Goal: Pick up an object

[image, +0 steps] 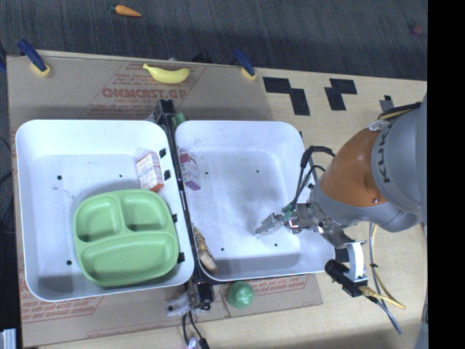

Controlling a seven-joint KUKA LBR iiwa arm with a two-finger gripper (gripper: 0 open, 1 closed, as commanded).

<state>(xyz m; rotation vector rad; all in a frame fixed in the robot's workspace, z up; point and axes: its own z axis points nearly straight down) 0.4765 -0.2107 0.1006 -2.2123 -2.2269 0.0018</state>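
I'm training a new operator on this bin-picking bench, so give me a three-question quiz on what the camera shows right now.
1. True or false: the green divided tray lies in the left bin.
2. Multiple choice: where is the yellow banana? A) in the right bin B) on the cardboard beyond the bins C) on the green tray
3. Fill in: the pincer is over the ____ bin.

Key: 1 true. 2 B. 3 right; it sits low over the right bin, near that bin's near right part, with nothing visible between its fingers.
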